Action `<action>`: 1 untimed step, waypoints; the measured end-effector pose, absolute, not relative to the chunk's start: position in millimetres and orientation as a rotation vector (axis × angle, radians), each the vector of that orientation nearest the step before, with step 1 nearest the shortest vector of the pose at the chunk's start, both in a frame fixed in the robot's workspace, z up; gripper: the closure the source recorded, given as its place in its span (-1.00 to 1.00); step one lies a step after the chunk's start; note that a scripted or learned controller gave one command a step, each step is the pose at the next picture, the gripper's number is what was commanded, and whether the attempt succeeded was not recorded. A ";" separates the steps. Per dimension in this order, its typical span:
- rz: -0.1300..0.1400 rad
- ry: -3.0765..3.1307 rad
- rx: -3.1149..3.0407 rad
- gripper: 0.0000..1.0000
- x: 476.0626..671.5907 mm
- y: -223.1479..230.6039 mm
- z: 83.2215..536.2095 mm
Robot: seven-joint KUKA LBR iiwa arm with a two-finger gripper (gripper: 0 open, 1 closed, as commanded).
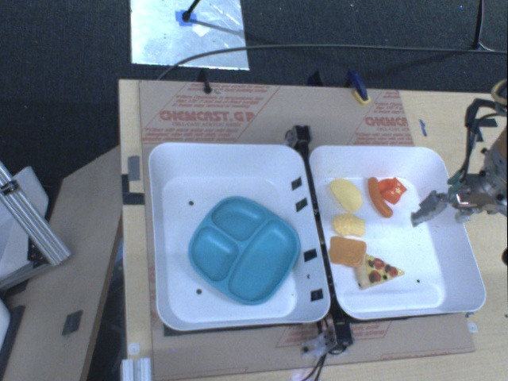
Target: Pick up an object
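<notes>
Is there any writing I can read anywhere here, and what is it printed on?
"CHEMCAST GP": red print on the brown sheet under the white bins, left patch, upside down from this view.
A second red patch of the same kind on that sheet, right of it: too blurred to read for certain.
Smaller red lines around both patches: too small to read.

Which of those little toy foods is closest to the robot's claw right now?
The red piece at the top of the right bin. It lies farthest right of the foods, just beside the sausage, closest to the gripper.
</notes>
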State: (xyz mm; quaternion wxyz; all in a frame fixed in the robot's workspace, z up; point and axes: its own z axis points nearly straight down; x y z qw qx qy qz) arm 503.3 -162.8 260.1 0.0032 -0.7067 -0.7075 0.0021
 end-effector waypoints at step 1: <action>-0.001 -2.227 -2.218 -1.00 505.2 -162.6 264.6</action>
